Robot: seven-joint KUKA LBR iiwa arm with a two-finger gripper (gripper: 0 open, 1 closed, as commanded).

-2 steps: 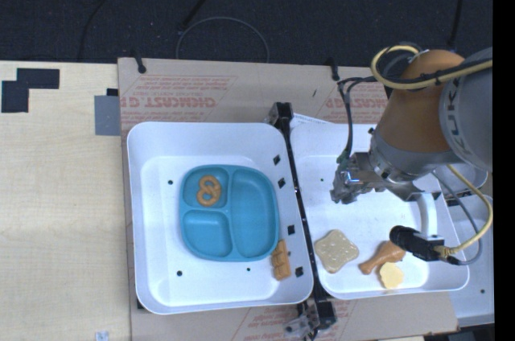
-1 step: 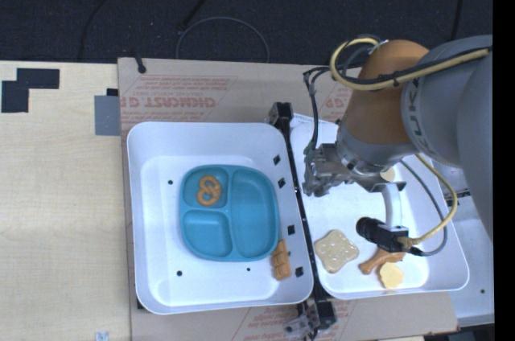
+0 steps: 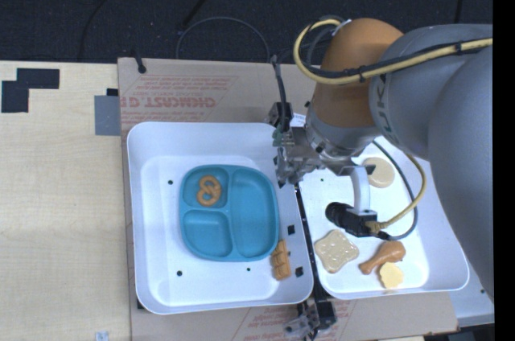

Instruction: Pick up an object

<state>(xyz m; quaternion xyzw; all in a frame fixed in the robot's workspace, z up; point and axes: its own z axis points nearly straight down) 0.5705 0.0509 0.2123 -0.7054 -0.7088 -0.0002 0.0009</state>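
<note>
the arm's wrist hangs over the seam between the two white bins, and the gripper sits low at the inner edge there, its fingers buried under the wrist hardware so i cannot tell whether they are open or closed, and nothing is visibly caught between them. just to the left of the fingers, in the left bin, lies a blue divided plate with three compartments; a small pretzel rests in its upper left compartment, while the other two compartments show bare blue. below the fingers, just off the plate's lower right corner and close to the bin's right wall, sits a small orange-brown snack piece. on the other side of the fingers, the right bin holds the rest of the toy food: a pale round disc near the wrist, a slice of toast further down, a chicken drumstick just beside the toast, and a yellow chunk touching the drumstick's lower edge. a black part with a yellow cable hangs above the toast. both bins rest on cardboard on the tabletop.
</note>
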